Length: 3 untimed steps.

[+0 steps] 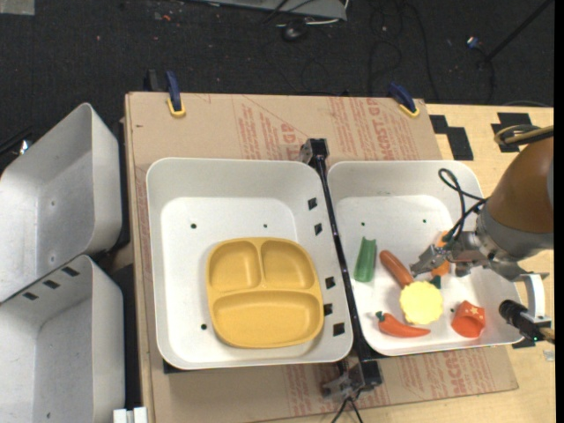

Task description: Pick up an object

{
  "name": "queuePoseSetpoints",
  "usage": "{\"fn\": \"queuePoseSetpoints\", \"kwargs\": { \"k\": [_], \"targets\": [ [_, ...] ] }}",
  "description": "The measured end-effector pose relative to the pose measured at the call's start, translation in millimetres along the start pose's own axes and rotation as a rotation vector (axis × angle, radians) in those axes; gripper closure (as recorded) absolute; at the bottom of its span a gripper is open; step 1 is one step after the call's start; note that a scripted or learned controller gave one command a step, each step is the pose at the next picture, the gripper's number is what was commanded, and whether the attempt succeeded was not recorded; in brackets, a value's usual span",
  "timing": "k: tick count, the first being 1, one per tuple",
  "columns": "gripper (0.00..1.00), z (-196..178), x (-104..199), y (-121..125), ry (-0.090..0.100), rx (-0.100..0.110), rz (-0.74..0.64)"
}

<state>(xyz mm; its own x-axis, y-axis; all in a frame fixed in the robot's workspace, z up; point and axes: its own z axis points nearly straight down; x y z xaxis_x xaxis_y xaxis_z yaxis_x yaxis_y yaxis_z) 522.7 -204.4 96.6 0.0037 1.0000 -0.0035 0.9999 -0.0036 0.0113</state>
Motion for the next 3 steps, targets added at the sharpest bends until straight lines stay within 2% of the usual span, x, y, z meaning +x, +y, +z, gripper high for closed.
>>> {"fn": "queuePoseSetpoints", "kwargs": {
  "k": [1,3],
  "targets": [
    [1.0,-8.2,1.3,-2.7,0.003,0.009,-0.002],
    [1.0,-100.2,7.3,-9.9,0.001,0.006,-0.006]
  ]
}}
